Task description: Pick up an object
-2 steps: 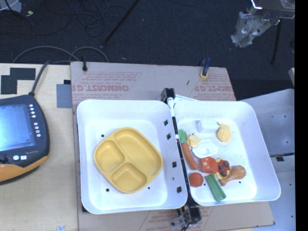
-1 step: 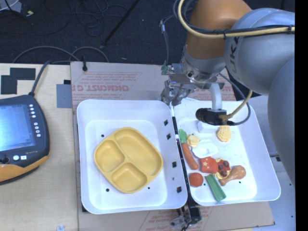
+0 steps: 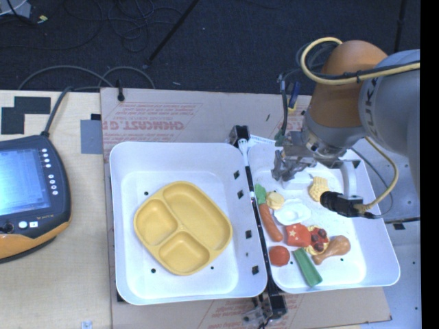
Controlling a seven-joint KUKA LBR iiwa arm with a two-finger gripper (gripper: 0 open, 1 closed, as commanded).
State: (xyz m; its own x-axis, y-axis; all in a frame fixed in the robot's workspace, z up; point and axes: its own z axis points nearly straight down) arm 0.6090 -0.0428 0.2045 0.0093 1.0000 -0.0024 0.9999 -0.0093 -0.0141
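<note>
The gripper (image 3: 287,175) hangs over the far left part of the right bin (image 3: 384,269), close to the wall it shares with the left bin (image 3: 123,184). Its fingers (image 3: 278,171) stand a little apart with nothing between them, above bare white floor.

All the toy food lies in the right bin. A corn cob (image 3: 317,188) sits toward the bin's middle, beside the gripper on its right. Just nearer than the fingers lies a small yellow piece (image 3: 275,200), touching a white fried egg (image 3: 292,212). A small green piece (image 3: 260,195) rests against the left wall, and an orange carrot (image 3: 270,223) runs from it toward the near edge. A red strawberry (image 3: 297,234) sits next to dark red berries (image 3: 318,237) and a brown drumstick (image 3: 333,247). A tomato (image 3: 278,255) and a green cucumber (image 3: 309,266) lie closest to the near edge.

In the left bin a yellow divided plate (image 3: 182,235) lies flat near the middle. Both bins rest on a cardboard sheet (image 3: 151,118) on the counter (image 3: 41,266), and a tablet (image 3: 27,190) lies at the counter's left edge.
</note>
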